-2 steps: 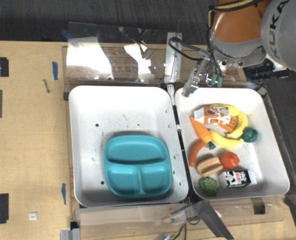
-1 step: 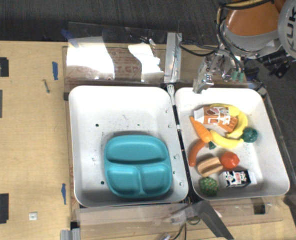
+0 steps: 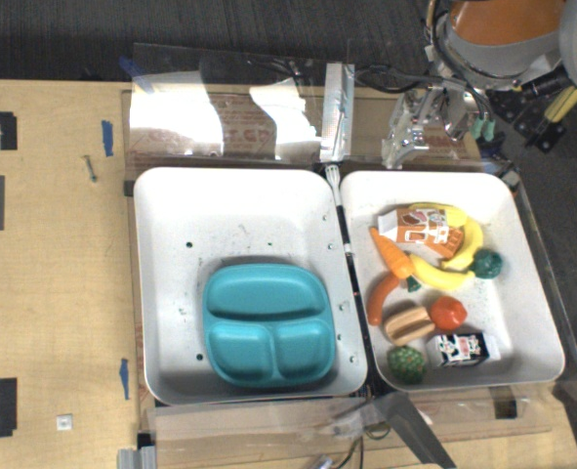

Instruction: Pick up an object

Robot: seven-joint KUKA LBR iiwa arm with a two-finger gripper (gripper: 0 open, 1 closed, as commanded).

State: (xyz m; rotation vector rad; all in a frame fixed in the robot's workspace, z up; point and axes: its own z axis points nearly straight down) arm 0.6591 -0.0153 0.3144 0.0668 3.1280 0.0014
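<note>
Cardboard-brown bench top carries two shallow white plastic bins side by side. Above the far edge of the right bin (image 3: 534,291), the metal two-finger gripper (image 3: 427,137) hangs with nothing visibly between its parts and touching no object; how far it is spread cannot be told. Its grey arm with the orange band (image 3: 508,13) reaches in from the upper right. Toy food fills the right bin: a yellow plastic banana (image 3: 456,262), an orange carrot (image 3: 393,252), a hot dog (image 3: 407,322). A teal sectioned tray (image 3: 267,322) lies in the left bin (image 3: 171,213).
</note>
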